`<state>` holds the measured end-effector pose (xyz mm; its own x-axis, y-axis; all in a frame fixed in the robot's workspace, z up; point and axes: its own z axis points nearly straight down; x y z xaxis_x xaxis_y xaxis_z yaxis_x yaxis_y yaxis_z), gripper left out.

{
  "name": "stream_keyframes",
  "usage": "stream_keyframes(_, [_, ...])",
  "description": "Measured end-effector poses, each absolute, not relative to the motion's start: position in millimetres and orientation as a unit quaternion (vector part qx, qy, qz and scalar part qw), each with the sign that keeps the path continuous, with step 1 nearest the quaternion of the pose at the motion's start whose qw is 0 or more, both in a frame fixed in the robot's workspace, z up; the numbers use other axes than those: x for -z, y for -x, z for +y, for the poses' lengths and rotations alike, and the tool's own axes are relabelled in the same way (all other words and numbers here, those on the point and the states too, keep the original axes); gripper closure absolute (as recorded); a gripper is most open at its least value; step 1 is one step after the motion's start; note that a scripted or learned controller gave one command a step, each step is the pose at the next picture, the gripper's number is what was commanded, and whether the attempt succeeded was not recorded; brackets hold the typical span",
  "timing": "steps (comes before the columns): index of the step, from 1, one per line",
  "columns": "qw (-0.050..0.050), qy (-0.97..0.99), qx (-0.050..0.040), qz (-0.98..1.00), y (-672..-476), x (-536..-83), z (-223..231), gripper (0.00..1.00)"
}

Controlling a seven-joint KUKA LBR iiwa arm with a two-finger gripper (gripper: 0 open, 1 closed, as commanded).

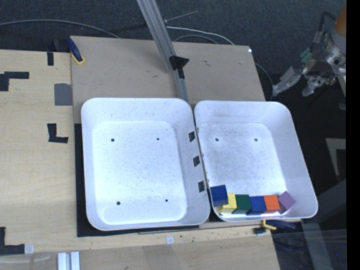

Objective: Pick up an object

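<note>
In the right bin (281,122), along its near wall, a row of small blocks lies packed together: a blue block (219,194) at the left end, then a yellow block (229,203), a green block (242,201), a second blue block (257,203), an orange block (271,202) and a purple block (286,199) at the right end. Each one touches its neighbour, and the row is pressed against the near wall of this bin. The first blue block sits a little higher than the others and seems to rest partly on the yellow one.

The gripper (298,83) hangs outside the right bin, beyond its far right corner and well apart from the blocks. Its two fingers are spread wide and nothing is between them.

My judgement is that the task is at its start: no block is grasped yet, and the arm must first travel over the right bin toward its near wall. The next move asks for care, because the blocks are so close together and so close to the wall that the fingers have little room to go down around one. The purple block at the end of the row, or the raised blue block, looks the easiest to take. The left bin (90,151) beside the right bin plays no part for now.
</note>
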<state>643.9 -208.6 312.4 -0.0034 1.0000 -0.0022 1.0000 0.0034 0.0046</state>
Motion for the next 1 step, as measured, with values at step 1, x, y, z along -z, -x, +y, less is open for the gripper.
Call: stream_keyframes(1, [-0.004, -0.706, 0.0027, 0.708, -638.0, -207.8, -200.1, 0.00])
